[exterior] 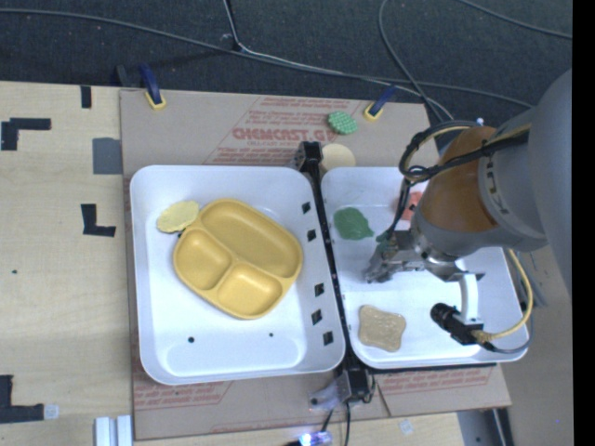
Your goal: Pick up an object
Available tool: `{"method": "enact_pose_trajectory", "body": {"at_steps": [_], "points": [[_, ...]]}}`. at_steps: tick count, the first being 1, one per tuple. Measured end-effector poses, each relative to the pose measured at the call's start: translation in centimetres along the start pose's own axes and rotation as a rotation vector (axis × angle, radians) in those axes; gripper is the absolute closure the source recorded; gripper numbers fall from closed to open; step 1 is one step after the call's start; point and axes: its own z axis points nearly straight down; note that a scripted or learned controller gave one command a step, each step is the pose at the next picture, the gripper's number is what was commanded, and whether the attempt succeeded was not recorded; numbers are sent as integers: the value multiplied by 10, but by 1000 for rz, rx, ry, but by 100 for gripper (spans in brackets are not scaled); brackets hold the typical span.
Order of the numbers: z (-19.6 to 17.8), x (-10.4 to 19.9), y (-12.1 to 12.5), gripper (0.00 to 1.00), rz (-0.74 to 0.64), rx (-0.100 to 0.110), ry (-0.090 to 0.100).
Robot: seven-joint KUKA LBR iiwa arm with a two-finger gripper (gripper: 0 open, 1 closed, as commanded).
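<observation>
The arm reaches in from the right over the right bin point(353, 182), its orange band above the wrist. My gripper point(381, 266) points down and left into the middle of that bin, just below a green flat piece point(352, 223) and above a tan bread-like piece point(381, 328) near the bin's front. Nothing shows between the fingers. A bit of red object point(416, 196) peeks out behind the wrist. The left bin point(149, 249) holds a yellow divided tray point(238, 256) and a pale yellow chip-like piece point(178, 216) at the tray's upper left.
A green dotted piece point(342, 122) and a pale round piece point(338, 155) lie on the cardboard behind the bins. A black divider clip point(310, 154) sits where the bins meet. Cables trail across the dark floor at the back and loop around the wrist.
</observation>
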Motion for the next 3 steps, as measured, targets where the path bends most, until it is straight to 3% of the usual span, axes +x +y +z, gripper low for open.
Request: {"method": "enact_pose_trajectory", "body": {"at_steps": [2,3], "points": [[-105,-4,-7,100,0,-3,0],[-114,-4,-6,100,1,2,2]]}}
